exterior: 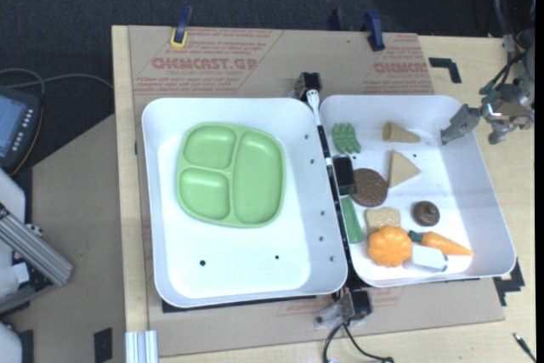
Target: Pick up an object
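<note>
plate in left bin | pumpkin left of carrot, right bin

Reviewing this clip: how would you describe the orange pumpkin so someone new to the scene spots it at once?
Start at the right bin, the one full of toy food. Look along its near edge, left of the carrot and just below a tan cracker. The pumpkin is the round, ribbed, bright orange piece; the carrot is orange too, but long and pointed.
</note>
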Controlling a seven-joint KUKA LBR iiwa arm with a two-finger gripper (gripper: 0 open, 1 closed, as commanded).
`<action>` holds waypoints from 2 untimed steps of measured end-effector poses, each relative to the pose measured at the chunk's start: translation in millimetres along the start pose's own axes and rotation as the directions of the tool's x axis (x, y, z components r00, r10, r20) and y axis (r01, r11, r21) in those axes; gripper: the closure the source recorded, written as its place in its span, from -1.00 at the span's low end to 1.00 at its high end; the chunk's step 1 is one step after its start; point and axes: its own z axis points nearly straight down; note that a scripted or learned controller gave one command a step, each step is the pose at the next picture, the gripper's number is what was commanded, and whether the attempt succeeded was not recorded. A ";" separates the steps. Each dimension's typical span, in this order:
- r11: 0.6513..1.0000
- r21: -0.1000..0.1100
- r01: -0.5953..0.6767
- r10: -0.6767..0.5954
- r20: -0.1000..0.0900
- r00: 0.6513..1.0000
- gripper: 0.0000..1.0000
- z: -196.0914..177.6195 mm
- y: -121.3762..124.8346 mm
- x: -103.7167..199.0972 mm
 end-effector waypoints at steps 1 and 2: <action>1.000 0.002 0.000 0.000 -0.002 1.000 -1.00 64.3 0.0 -0.1; 1.000 0.000 0.001 -0.001 -0.002 1.000 -1.00 124.1 -3.2 8.8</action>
